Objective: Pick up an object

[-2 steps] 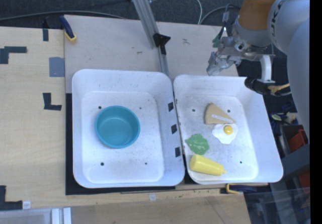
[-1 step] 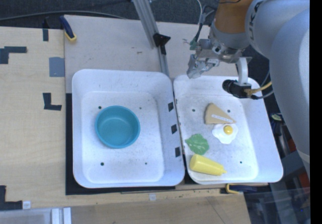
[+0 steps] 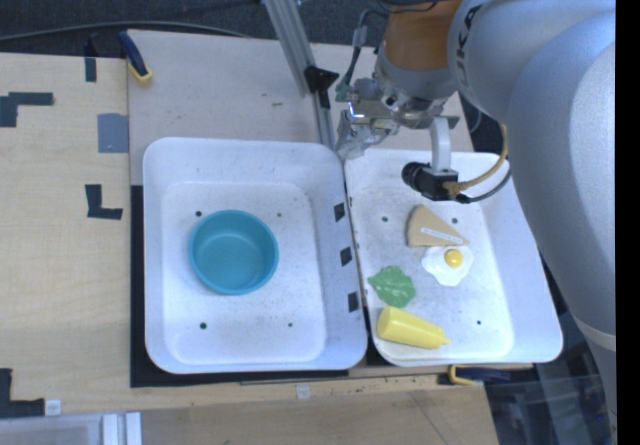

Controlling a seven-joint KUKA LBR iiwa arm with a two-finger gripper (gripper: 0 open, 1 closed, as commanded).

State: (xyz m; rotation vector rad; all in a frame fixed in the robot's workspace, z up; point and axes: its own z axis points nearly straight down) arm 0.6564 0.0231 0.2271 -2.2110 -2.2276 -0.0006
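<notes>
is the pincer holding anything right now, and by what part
Cannot be told: the pincer sits over the right bin's top-left corner, with nothing seen in it.

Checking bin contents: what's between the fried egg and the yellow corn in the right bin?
In the camera view, the green lettuce leaf sits left of the line from fried egg to corn; otherwise bare white bin floor.

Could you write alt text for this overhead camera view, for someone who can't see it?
A grey robot arm's gripper hangs over the far edge of the right bin, which holds a cheese wedge, fried egg, lettuce leaf and yellow corn cob. The left bin holds a blue bowl.
</notes>
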